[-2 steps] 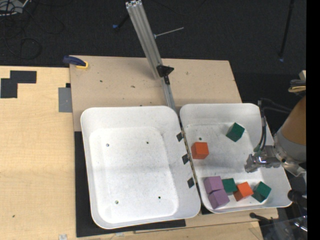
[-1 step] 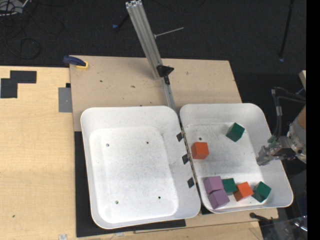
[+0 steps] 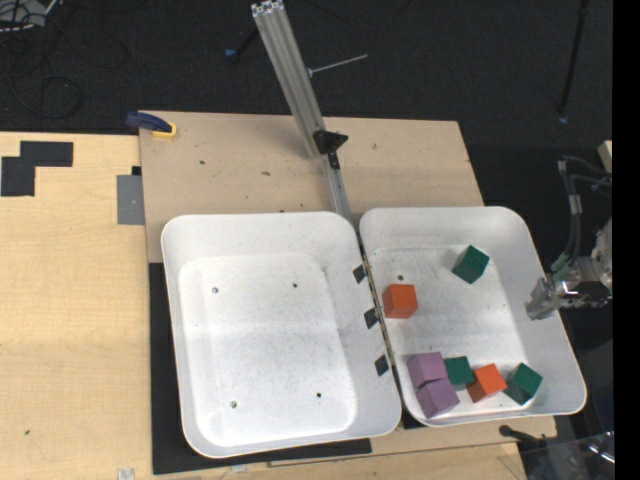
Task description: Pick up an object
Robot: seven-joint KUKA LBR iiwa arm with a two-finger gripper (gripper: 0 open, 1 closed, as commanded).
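claw parked at right rim of right bin, nothing picked

my claw [image 3: 545,303] sits at the right edge of the right bin [image 3: 440,223], just over its rim, roughly level with the bin's middle. it's small and partly blurred against the dark background; i cannot tell if it's apart or together. no block is visible in it.

right bin contents:
- green cube [image 3: 470,264], upper right area, alone, tilted on a corner-ish angle.
- orange cube [image 3: 400,301], left side near the divider between the bins, well apart from the rest.
- cluster along the bottom edge: two purple cubes [image 3: 432,383] touching each other, one just below the other; a small green cube [image 3: 459,371] just beside them on the right; a second orange cube [image 3: 488,381] next to that; another green cube [image 3: 523,382] at the bottom right corner.

nearest block to my claw is the corner green one, below it; the upper green cube is to its left. neither touches the claw.

left bin [image 3: 200,238] is white with a few dark specks. both bins sit side by side on the counter [image 3: 230,163], a tan board. a slanted aluminium bar [image 3: 295,78] runs from the top of the view down to the gap between the bins. blue-and-yellow clamp [image 3: 152,123] at the board's upper left corner.
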